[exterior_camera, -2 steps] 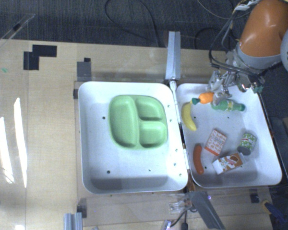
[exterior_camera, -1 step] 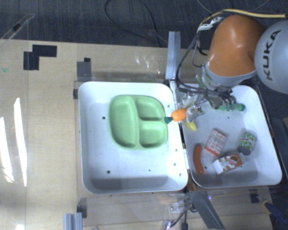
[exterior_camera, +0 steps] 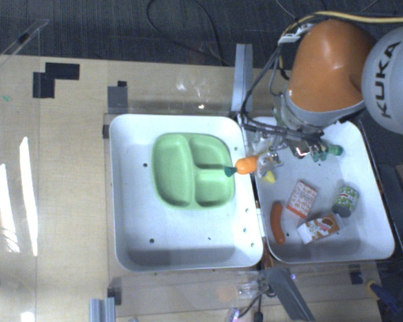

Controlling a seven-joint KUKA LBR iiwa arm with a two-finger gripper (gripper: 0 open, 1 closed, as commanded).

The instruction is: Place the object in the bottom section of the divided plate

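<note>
Small orange toy carrot with green tip [exterior_camera: 244,166] hangs at seam between bins, beside green divided plastic plate [exterior_camera: 191,170] in left white bin [exterior_camera: 127,247]. Pincer [exterior_camera: 263,158] grip state: cannot tell. Risk: carrot dropping short of plate's bottom section, landing on rim.

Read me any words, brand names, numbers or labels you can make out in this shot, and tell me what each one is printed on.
"KUKA": dark letters running down the grey arm casing at the upper right.
Red and white packet in the right bin: printed, too small to read.
Green can: label too blurred to read.
Small bottle lying on its side: label too blurred to read.
Nothing else bears readable text.
</note>
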